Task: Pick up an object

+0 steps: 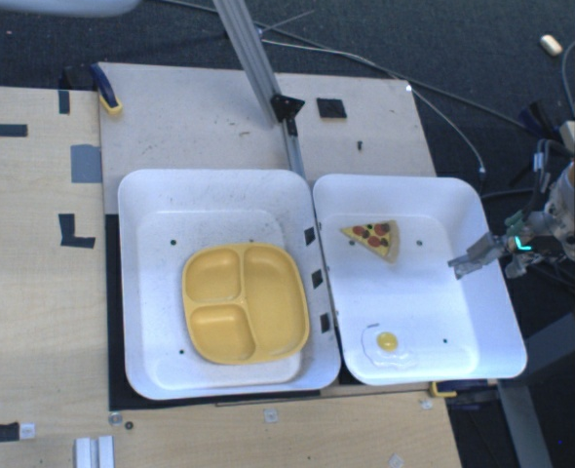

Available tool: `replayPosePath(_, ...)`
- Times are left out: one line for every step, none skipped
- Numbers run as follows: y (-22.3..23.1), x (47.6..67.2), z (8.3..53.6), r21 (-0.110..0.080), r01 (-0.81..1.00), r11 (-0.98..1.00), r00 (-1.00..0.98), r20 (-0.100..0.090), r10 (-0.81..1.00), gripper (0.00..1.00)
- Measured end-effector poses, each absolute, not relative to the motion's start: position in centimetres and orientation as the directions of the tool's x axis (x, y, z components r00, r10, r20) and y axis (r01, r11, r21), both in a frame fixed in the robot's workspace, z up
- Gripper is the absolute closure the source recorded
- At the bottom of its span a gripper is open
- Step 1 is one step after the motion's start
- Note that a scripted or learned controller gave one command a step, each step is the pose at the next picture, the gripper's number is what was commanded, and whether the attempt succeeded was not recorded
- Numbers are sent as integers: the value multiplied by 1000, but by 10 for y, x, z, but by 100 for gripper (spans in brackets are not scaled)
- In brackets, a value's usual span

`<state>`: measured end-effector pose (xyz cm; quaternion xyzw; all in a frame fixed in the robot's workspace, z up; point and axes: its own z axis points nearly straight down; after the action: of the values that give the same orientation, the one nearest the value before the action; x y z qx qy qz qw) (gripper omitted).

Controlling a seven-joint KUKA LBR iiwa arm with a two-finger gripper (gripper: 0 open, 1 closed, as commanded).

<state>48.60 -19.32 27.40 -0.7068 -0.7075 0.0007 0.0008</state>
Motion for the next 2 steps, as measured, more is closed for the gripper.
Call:
replayPosePath(-193,486,274,-2,1000,1,-1,0,1000,0)
replayPosePath(-199,493,222,-6,1000,0,0,1,1000,0)
